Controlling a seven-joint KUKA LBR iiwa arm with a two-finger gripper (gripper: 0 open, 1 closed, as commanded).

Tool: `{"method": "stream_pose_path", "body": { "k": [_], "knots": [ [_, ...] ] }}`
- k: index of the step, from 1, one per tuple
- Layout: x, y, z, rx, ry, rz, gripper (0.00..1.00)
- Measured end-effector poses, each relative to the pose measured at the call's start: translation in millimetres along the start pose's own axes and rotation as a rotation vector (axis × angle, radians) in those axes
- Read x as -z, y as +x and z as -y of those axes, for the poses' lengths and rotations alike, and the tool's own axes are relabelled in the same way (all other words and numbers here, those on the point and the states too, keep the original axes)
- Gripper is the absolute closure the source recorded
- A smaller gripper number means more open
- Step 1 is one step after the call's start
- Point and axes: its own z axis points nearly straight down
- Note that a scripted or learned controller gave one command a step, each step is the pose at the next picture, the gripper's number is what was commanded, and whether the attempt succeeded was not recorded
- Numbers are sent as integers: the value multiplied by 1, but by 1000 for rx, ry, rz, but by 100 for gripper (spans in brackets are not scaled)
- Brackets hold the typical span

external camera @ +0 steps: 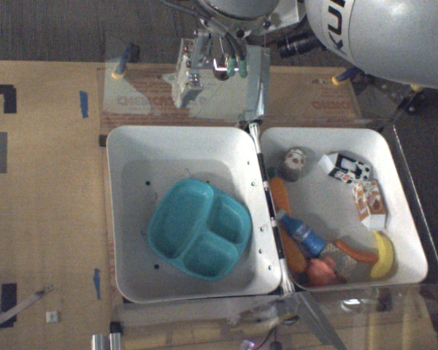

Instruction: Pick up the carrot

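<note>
The carrot (279, 195) is a long orange piece lying along the left wall of the right bin (405, 195). A blue bottle (304, 234) lies across its middle and hides part of it; its lower end reappears near the bin's front corner. My gripper (192, 87) hangs well behind both bins, over the cardboard at the top of the camera view, far from the carrot. Nothing shows between its tips.
The left bin (128, 195) holds a teal divided plate (201, 228). Around the carrot lie a small round tin (296, 162), a white printed box (348, 168), a small carton (370, 201), a banana (383, 255), a second orange piece (356, 253) and a pinkish fruit (321, 271).
</note>
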Motion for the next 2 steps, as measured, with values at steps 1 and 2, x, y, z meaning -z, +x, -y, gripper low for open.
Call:
{"method": "stream_pose_path", "body": {
  "k": [1,2],
  "knots": [
    [0,0,1,-1,0,0,0],
    [-123,80,-9,-81,2,-7,0]
  ]
}}
